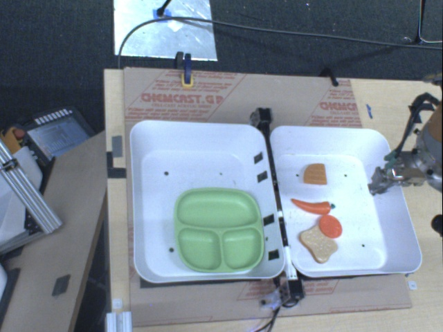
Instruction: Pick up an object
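Observation:
The right bin [374, 147] holds several toy foods: an orange-brown bun piece [315, 174], a red chili pepper [312, 205], a red tomato slice [331, 226] and a tan bread slice [318, 245]. My gripper [381, 182] hangs at the right bin's right rim, well to the right of the foods, with nothing visibly between its fingers. The arm enters from the right edge.
The left bin [152, 144] carries a green divided plate [219, 229]. A black divider with clips [271, 199] runs between the bins. Cardboard [208, 95] lies under both. A silver sheet [166, 19] and cables sit at the back.

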Robot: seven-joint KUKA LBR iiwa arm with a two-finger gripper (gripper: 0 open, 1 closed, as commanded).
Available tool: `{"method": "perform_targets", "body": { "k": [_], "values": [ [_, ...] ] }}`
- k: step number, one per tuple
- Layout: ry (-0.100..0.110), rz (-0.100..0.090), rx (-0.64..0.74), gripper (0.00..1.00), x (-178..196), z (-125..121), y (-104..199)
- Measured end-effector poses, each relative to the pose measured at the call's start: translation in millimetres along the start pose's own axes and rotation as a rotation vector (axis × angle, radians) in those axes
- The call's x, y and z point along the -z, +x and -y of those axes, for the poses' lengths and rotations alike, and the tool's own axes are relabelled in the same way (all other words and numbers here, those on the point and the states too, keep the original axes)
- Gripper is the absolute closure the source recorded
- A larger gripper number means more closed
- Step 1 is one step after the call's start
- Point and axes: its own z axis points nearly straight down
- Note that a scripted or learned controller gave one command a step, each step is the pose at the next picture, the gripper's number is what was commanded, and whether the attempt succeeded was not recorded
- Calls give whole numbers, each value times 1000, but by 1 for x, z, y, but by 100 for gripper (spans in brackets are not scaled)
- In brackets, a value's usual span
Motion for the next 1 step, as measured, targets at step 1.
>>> {"method": "perform_targets", "body": {
  "k": [1],
  "values": [
    [5,-2,0,100,12,-1,0]
  ]
}}
